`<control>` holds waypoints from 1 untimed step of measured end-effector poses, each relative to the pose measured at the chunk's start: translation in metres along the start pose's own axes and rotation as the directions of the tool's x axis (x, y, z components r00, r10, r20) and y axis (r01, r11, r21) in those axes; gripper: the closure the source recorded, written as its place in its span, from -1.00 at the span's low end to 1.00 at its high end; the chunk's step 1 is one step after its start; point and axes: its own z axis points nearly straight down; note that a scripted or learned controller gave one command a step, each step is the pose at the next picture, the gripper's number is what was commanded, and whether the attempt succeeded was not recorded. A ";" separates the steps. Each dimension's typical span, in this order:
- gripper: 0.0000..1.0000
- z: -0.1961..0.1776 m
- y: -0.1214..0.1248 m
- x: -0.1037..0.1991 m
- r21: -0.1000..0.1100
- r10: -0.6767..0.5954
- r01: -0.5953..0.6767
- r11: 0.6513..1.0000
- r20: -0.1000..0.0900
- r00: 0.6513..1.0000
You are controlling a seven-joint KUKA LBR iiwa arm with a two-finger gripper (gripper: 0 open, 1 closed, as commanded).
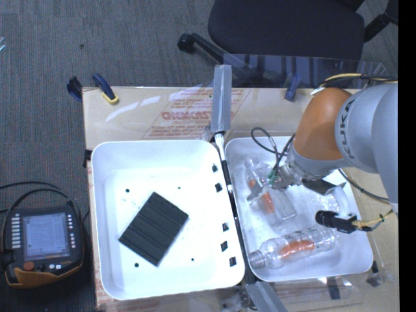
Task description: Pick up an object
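Grey carpet point(97, 31) surrounds the bench point(162, 109), with an office chair point(286, 18) behind it and a teach pendant point(42, 239) on the floor at the near left. We note two white bins side by side, their inner walls almost touching along the middle. In the left bin point(107, 168) a black ribbed pad point(154, 228) lies flat and askew in the near half; the floor around it is bare on all sides, so we log open room up to every wall. The right bin point(354, 255) is more crowded. The arm point(364, 129) comes in over its right and far edges, and its orange band point(322, 125) sits above the far right part of the bin. The gripper point(278, 179) is low over the middle of this bin. We cannot tell whether it is open or closed, nor whether it grips anything. A small clear container point(272, 199) with orange inside lies directly at the gripper, on its near left side, apparently touching it. A clear bottle point(292, 248), also with orange contents, lies on its side along the near wall, cap end toward the centre divide, apart from the gripper. The bare floor in this bin is a strip by the left wall and the far left corner.
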 end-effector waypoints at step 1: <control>1.00 -0.005 -0.001 -0.001 0.005 0.006 -0.006 1.000 -0.004 1.000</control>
